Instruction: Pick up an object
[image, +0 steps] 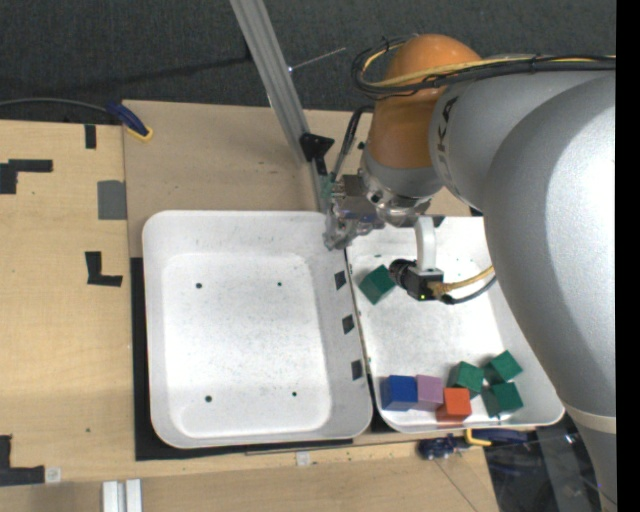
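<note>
Hanging over the back edge of the two bins, the arm (520, 180) reaches in from the right, and the jaws sit low near the wall between the bins, at the back corner. I cannot tell if the jaws are apart or together, because the wrist hides them and the spot is dark.

A green block (377, 285) lies alone in the right bin (470, 245), close to the bin's left wall and just in front of the jaws. It looks tipped a little on one corner. It is the nearest thing to pick.

More blocks sit in a bunch by the front edge of the right bin: a blue block (400, 390), a purple block (430, 388), an orange block (457, 402) and three more green ones.

The lone green block is probably light and may be a bit soft, like foam. It should not break. It is small with flat sides, so the best hold is on two flat sides that face away from each other, near the middle. A squeeze on a corner could make it pop out. The wall is close, so one side has little room.
</note>
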